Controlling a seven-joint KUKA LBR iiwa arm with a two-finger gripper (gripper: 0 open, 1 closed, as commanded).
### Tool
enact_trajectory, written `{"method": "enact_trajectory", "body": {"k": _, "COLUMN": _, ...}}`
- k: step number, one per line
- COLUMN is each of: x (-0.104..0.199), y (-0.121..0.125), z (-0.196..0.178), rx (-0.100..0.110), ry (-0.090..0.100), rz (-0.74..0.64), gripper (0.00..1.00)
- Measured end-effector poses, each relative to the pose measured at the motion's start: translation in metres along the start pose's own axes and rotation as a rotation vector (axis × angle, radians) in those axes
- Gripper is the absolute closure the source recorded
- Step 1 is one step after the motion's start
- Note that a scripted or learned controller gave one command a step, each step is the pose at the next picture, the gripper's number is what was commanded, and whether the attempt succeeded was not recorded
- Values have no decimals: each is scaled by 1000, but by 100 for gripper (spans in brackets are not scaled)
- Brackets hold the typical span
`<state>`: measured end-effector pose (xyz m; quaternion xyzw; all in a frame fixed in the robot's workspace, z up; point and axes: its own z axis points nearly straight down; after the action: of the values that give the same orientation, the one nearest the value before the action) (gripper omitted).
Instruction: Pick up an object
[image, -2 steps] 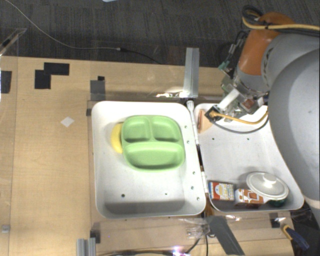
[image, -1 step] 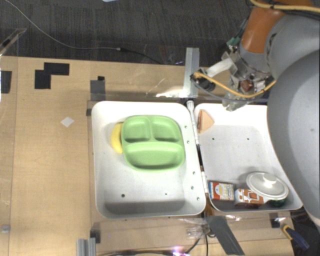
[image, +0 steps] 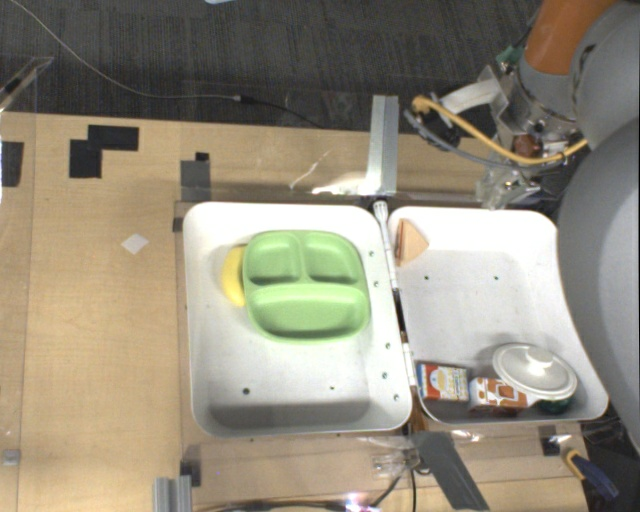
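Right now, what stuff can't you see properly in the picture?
- Yellow thing in the left bin: the green tray covers most of it.
- Pincer: its tips cannot be made out among hoses and brackets.
- Carton in the right bin: partly hidden under the white lid.
- Box: print too small to read.

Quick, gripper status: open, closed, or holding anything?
Gripper: cannot be told. It sits at the far edge of the right bin, partly hidden among the wrist cables, and no object shows in it.
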<state>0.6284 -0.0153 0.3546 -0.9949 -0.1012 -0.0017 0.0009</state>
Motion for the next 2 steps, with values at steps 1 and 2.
{"method": "enact_trajectory", "body": {"k": 1, "x": -16, "y": 34, "z": 132, "rx": -1, "ry": -4, "rz": -45, "gripper": 100}}
{"method": "enact_trajectory", "body": {"k": 2, "x": -19, "y": 48, "z": 73, "rx": -1, "ry": -1, "rz": -5, "gripper": 100}}
